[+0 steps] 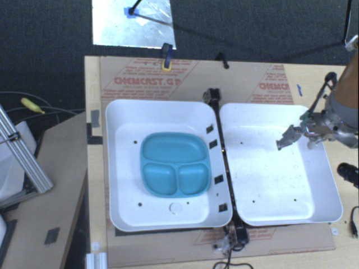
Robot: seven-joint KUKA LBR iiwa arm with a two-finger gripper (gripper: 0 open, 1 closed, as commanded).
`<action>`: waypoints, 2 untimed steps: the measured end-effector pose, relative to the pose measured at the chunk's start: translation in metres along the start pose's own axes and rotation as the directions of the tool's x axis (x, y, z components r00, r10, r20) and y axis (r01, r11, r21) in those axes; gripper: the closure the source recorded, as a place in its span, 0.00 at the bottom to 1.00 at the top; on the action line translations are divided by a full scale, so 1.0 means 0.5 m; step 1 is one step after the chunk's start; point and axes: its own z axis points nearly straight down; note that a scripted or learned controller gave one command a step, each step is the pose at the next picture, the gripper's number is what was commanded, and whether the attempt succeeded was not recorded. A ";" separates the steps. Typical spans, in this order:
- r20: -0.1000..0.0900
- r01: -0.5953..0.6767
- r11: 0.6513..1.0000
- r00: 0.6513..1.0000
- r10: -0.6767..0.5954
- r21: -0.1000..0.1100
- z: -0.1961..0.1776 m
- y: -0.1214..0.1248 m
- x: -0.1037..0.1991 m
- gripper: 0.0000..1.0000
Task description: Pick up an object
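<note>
The two-finger gripper (286, 139), finger state impossible to tell, hovers over the right white bin (322, 206); blue three-compartment plastic plate (174, 164) sits well left.

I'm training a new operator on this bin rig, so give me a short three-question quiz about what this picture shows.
1. True or false: the blue divided plate lies in the left bin.
2. Multiple choice: the gripper is over A) the left bin, B) the right bin, C) the cardboard behind the bins.
3. Fill in: the plate has ___ compartments.

Key:
1. True. It rests flat near the middle of that bin's floor.
2. B. It is over the right bin's upper right part, apart from the plate.
3. Three: one wide one at the back and two smaller ones in front.
</note>
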 end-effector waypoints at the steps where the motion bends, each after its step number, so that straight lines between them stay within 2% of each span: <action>1: -0.002 -0.001 1.000 1.000 0.001 0.005 0.093 -0.072 0.036 0.00; 2: -0.003 0.009 1.000 1.000 -0.009 0.001 0.133 -0.092 0.270 0.00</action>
